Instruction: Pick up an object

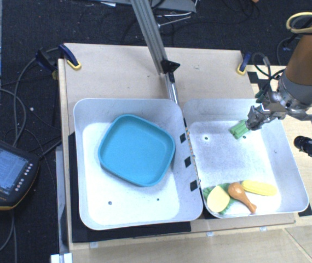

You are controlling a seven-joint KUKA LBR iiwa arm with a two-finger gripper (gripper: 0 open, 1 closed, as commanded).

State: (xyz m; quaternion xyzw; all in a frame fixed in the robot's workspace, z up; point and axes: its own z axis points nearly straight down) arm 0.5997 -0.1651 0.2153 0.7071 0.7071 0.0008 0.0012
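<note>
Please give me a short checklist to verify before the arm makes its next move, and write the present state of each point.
1. The gripper is over the right bin: ok.
2. The green object sits at the gripper's tip: ok.
3. The green object is truly clamped: cannot tell.
4. The green object is lifted off the bin floor: cannot tell.
5. The yellow piece, orange piece and pale round piece lie at the bin's near edge, apart from the gripper: ok.
6. The blue plate rests in the left bin, out of the way: ok.

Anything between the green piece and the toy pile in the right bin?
No. In the camera view, bare white bin floor separates the green piece from the toy pile.
</note>
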